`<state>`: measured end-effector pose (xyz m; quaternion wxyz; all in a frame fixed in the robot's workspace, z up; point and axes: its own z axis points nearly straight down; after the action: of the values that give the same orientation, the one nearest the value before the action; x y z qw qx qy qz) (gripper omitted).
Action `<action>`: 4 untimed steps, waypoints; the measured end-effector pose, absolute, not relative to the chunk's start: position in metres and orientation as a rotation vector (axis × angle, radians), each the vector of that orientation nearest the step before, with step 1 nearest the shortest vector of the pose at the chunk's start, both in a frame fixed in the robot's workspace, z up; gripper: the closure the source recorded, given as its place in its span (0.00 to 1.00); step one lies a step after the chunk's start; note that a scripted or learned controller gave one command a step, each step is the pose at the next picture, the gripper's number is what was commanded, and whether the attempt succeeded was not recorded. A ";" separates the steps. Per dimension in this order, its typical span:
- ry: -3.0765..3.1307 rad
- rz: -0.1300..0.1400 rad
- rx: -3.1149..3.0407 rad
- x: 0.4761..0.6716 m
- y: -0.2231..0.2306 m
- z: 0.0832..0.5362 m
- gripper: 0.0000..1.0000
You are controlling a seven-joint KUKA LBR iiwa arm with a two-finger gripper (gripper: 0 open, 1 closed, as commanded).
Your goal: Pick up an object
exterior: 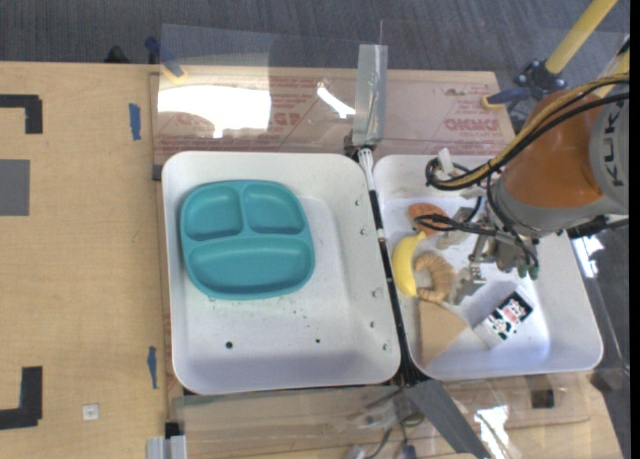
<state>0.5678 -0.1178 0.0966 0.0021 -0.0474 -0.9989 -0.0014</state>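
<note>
Nearest, a tan cardboard piece (437,332) and a small white carton (508,314) lie at the front of the right bin (575,347). Beyond them a croissant (435,275) rests beside a banana (404,263). My claw (470,272) hangs just right of the croissant; whether it grips, I cannot tell. Farther left sits the teal tray (246,238).

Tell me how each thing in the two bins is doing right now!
teal plate: lying flat in the left bin, its compartments bare.
banana: lying in the right bin, near the divider.
croissant: resting beside the banana.
black and white packet: lying flat, tilted.
brown cardboard piece: lying at the bin's front.
gripper: hanging over the right bin, holding nothing visible.
</note>
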 end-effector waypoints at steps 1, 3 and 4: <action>-3.154 0.003 -0.150 0.574 -0.119 0.114 1.00; -2.820 -0.008 -1.404 0.535 -0.030 0.273 1.00; -2.313 0.003 -2.122 0.504 -0.047 0.252 1.00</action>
<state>0.5038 -0.0475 0.2517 0.0013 -0.6759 -0.7370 0.0009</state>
